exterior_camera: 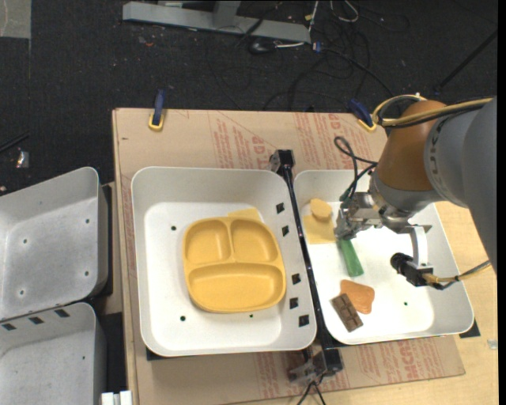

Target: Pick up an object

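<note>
nearest the camera, a black clamp (316, 365) grips the front edge of the counter (395, 365) at the foot of the black divider (299, 245) that runs between the two white bins. the left bin (158, 316), left of the divider, holds a yellow divided tray (234, 263) that takes up most of its floor, with a bare white margin all round and its right rim close to the divider.

right of the divider, in the right bin (443, 316), a brown block (346, 311) lies near the front wall with an orange piece (361, 293) touching it on its far side. the right half of this bin floor is bare. farther back a green stick (351, 259) lies just right of the divider, its far end under the gripper (349, 227). whether the gripper is clenched or released cannot be told, and the stick lies on the bin floor. beyond that, a flat pale yellow piece (318, 229) lies against the divider, and a pale yellow chunk (320, 209) sits at its far edge, just left of the gripper. the grey arm (443, 150) crosses the bin's far right corner.

the counter is covered in brown cardboard (205, 130) with faint red print that cannot be read. two blue and yellow clamps (158, 111) hold its far edge. left of the counter lie white perforated panels (47, 229). beyond is a dark speckled floor (71, 63) with cables (332, 24) and a grey bar (213, 20).
</note>
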Controlling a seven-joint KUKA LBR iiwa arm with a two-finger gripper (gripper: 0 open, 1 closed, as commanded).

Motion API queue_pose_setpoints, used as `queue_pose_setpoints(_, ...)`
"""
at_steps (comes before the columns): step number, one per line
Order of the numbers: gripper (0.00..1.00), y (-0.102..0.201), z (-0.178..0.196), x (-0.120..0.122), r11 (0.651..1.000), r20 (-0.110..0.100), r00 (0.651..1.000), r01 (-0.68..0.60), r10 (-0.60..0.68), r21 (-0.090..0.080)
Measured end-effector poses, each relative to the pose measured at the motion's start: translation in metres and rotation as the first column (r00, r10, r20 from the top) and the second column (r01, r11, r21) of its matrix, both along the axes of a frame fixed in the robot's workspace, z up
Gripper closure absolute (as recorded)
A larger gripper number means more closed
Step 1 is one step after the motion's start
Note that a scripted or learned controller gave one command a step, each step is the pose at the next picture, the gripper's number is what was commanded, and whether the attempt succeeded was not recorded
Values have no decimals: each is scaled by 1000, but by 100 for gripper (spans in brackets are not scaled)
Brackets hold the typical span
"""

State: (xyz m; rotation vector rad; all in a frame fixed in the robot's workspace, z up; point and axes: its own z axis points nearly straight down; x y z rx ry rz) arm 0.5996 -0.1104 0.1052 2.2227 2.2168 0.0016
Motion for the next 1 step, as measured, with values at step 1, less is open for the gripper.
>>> queue_pose_setpoints(1,100,-2,48,-8,1000,1,1000,0,0,0)
